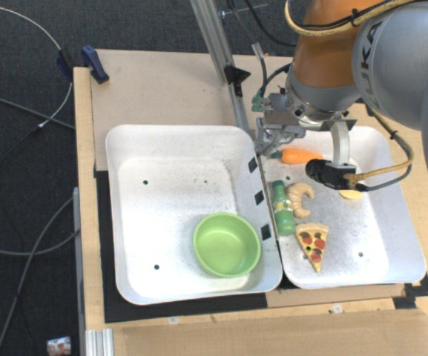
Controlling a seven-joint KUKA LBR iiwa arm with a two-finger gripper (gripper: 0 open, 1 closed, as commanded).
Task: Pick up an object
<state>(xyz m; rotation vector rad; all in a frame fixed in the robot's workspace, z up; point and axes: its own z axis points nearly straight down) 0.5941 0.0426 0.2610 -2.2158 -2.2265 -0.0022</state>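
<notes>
My gripper (271, 144) hangs over the back left corner of the right bin (392, 232), close to the wall shared with the left bin. An orange carrot (300, 156) lies just to its right, with its green end toward the gripper. Nearer the front, a green bottle (281, 202) lies along the bin's left wall. Beside the bottle are a tan croissant-shaped piece (301, 193) and a pizza slice (312, 242). A small yellow piece (351, 193) peeks out further right. Nothing shows between the fingers.
A green bowl (226, 245) sits at the front right of the left bin (114, 170). A slanted metal pole (214, 35) rises behind the bins near the gripper. At the bench's back left corner is a blue clamp (95, 63).
</notes>
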